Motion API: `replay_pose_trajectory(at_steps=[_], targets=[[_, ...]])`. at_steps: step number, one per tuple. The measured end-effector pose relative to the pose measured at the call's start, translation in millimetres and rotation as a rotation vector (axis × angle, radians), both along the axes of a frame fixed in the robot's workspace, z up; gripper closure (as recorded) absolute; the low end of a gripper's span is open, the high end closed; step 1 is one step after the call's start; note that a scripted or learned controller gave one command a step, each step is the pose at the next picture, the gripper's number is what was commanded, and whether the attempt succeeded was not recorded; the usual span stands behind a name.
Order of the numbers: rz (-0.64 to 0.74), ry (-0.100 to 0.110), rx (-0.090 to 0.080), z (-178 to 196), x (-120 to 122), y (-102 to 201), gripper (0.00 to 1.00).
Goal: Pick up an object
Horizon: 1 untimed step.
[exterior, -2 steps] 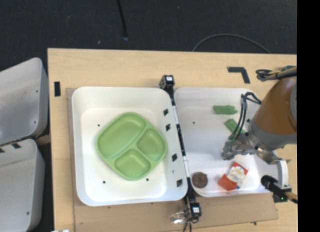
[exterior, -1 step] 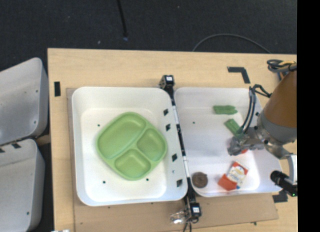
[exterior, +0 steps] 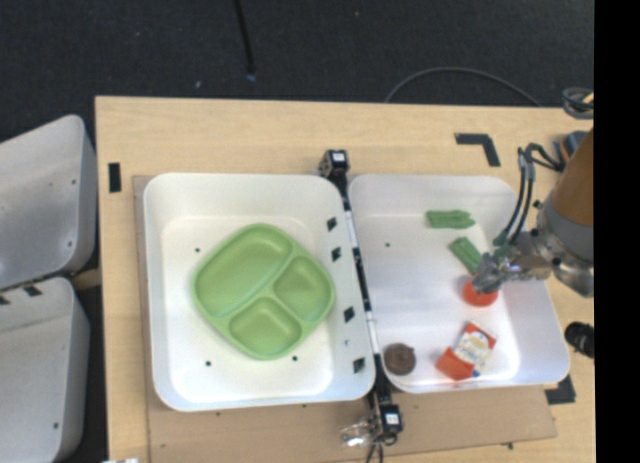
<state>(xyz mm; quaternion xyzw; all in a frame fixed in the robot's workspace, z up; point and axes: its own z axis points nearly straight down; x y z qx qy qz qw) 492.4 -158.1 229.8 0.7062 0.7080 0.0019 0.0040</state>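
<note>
Objects to pick from sit in the right bin (exterior: 400, 251), lower right of the frame, beside the left bin (exterior: 165, 371), which holds a large green divided plate (exterior: 262, 291) tilted in its middle. The grey arm (exterior: 570, 211) enters from the right edge, and its gripper (exterior: 487, 276) sits directly over a small red round piece (exterior: 481, 295); whether the jaws are wide, narrow or gripping cannot be told from above. Nearby lie a red and white packet (exterior: 467, 350) toward the bin's lower right, two green pieces (exterior: 449, 218) (exterior: 464, 252) above and just beside the gripper, and a small brown round object (exterior: 400, 357) at the bottom edge. A good grasp likely needs the gripper centred on the red piece, clear of the neighbouring green one, and a straight lift.
</note>
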Motion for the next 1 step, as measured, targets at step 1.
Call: replay_pose_trajectory(at_steps=[1], targets=[[0.004,0.006,0.003,-6.9,27.1,38.5,1.0]])
